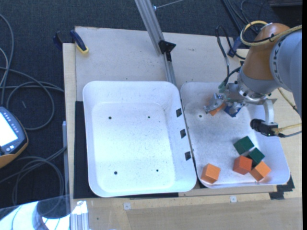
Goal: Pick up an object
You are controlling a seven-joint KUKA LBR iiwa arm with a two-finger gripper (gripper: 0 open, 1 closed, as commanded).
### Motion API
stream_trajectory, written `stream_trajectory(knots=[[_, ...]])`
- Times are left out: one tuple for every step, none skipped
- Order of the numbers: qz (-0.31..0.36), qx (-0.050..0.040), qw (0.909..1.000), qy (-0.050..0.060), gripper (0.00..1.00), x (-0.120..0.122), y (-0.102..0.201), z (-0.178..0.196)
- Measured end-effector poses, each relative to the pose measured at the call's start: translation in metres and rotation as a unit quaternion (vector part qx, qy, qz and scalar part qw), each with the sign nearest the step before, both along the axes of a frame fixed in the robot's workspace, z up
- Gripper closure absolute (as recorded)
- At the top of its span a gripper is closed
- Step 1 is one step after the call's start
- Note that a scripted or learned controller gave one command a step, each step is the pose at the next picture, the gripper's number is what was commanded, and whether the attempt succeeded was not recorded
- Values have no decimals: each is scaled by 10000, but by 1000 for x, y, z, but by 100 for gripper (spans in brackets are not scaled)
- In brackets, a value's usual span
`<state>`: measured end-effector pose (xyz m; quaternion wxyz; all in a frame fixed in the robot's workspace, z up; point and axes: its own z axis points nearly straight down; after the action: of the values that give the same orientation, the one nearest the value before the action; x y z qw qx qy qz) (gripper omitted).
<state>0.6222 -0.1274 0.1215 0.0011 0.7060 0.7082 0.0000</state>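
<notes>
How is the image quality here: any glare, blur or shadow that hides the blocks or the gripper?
Camera view: lighting is even and soft, with little shadow under the blocks; the left bin reads bright white but keeps its speckle, so no blown-out glare; the gripper area is slightly soft and cluttered, so its small parts are hard to separate; the bottom-left corner holds a blurred pale shape too close to identify.

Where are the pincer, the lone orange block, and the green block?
pincer point(221, 105): camera view, midway between its fingertips.
lone orange block point(210, 173): camera view, its top face.
green block point(244, 144): camera view, its top face.
</notes>
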Motion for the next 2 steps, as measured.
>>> stream_trajectory(knots=[[4,-2,10000,-14,100,1,0,12],[4,-3,10000,-7,0,1,0,11]])
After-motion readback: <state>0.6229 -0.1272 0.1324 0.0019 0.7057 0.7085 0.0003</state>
